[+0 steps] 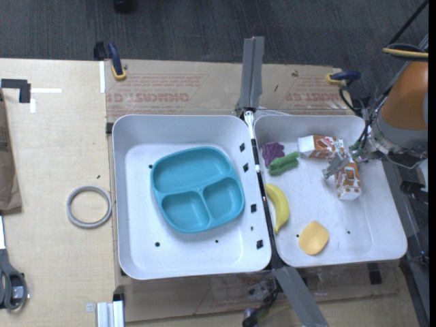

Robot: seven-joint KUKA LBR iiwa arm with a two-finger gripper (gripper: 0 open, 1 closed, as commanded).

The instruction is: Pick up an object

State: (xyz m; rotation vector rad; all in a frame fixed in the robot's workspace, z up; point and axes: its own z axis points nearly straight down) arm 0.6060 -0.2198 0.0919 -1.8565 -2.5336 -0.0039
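Note:
In the right bin (371,234) my gripper (338,163) reaches in from the right, low over two small white-and-orange cartons. One carton (319,145) lies just to its upper left. The other carton (349,181) lies right below it, touching or nearly touching the fingertips. A purple grape bunch (272,150), a green vegetable (285,162), a banana (278,207) and a yellow-orange rounded piece (313,238) lie further left and towards the front.
The left bin (129,237) holds a blue divided plate (197,188). On the bench to the left lie a ring of tape (88,206) and scissors (10,288). A grey post (252,73) stands behind the wall between the bins.

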